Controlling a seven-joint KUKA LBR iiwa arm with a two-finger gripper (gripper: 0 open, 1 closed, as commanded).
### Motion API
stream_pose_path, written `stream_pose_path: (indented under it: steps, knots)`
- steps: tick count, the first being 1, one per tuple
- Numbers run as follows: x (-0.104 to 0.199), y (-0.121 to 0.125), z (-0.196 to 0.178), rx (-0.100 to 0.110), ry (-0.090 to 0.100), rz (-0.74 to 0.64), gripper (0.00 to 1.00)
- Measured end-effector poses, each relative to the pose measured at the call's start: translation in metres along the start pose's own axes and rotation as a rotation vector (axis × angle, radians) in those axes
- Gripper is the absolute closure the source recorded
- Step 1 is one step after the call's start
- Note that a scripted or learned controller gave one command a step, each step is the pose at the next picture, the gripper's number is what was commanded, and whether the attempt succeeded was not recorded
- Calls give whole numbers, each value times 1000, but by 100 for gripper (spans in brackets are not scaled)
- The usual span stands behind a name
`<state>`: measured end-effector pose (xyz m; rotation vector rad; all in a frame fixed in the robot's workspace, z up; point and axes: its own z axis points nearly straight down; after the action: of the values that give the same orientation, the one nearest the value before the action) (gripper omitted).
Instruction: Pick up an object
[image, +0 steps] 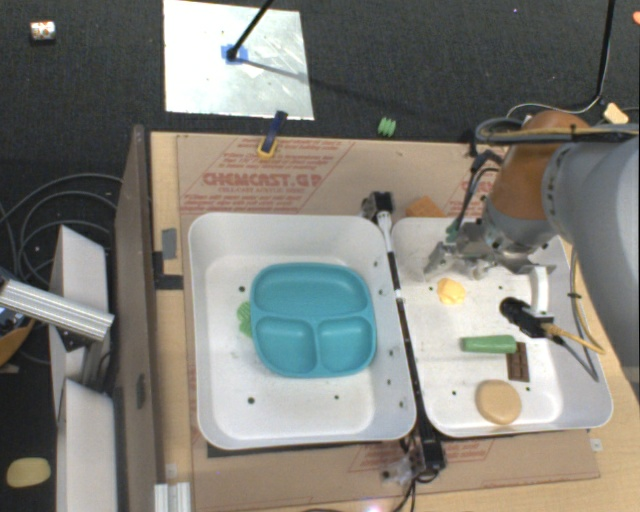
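The gripper (455, 262) hangs open and empty near the right bin's (590, 405) far edge. A tray (312, 318) sits mid left bin (215, 400). The likely target, a yellow lump (452, 292), lies just below the gripper. Small and rounded, it could squirt aside if the fingers close off-centre.

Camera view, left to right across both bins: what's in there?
In order: green piece at the tray's left edge → blue divided tray → yellow lump → green bar. The tan disc and brown block overlap the bar, so they are left out.
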<state>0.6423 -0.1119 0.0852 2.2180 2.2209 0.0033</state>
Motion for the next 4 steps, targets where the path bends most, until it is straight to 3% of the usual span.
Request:
stream_pose_path:
  steps: [1, 2, 3, 4]
  knots:
    - [26, -20, 1, 3, 1, -4, 0]
    - [24, -17, -12, -3, -1, -4, 100]
    - [0, -67, -170, -10, -2, 3, 100]
    - [2, -67, -160, 1, 0, 0, 0]
